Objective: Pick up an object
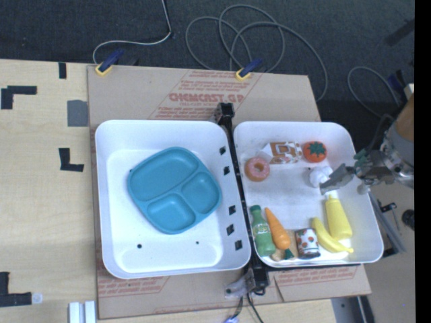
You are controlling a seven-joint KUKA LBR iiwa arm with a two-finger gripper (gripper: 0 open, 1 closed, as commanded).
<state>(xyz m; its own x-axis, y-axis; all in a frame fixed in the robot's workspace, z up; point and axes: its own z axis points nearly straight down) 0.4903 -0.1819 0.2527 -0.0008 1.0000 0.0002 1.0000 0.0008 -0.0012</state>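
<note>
Left bin (108, 180) carrying a blue plate (174, 189) across its middle; right bin (350, 140) crowded with small things. Along its near edge, green bottle (261, 231), carrot (277, 228), can (308, 243), banana (328, 239) and yellow bottle (337, 217); toward the far edge, donut (256, 169), carton (285, 152), tomato (314, 151). Gripper (335, 179) poised over the right edge above the yellow bottle, fingers spread, grasping nothing.

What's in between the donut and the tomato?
A small white and orange carton lies between the donut and the tomato in the right bin, seen in the camera view.
</note>
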